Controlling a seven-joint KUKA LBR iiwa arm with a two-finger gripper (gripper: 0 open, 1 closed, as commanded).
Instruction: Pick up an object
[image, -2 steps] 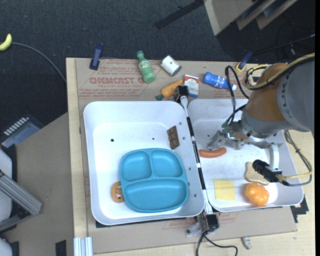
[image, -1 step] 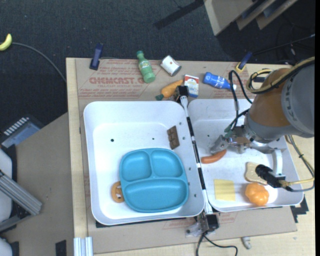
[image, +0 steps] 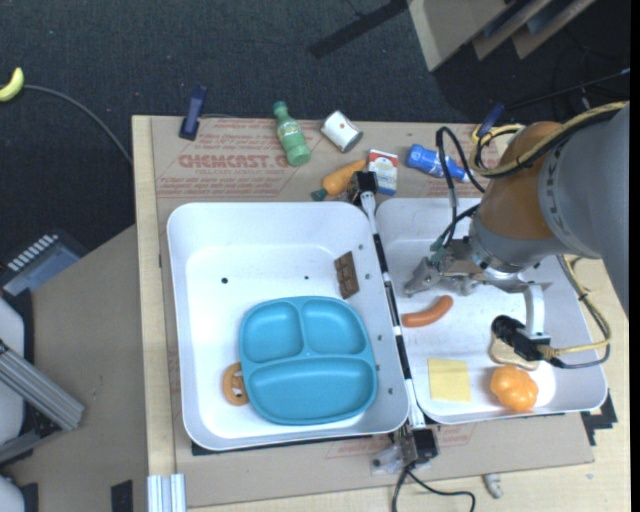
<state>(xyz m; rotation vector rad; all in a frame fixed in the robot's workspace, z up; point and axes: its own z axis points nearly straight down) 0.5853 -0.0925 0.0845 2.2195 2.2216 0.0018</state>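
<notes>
A tan desk (image: 160, 300) w/ red lettering is sitting on dark carpet. Two glossy white bins are lying on it: left bin (image: 200, 250) w/ a smooth blue sectioned plate (image: 305, 360), right bin (image: 580, 390) w/ the end effector (image: 437, 275) hovering just above a curved sausage (image: 427, 312); grip state – can't tell. Round orange (image: 514, 388) & flat yellow cheese square (image: 449, 380) are lying nearby.
</notes>
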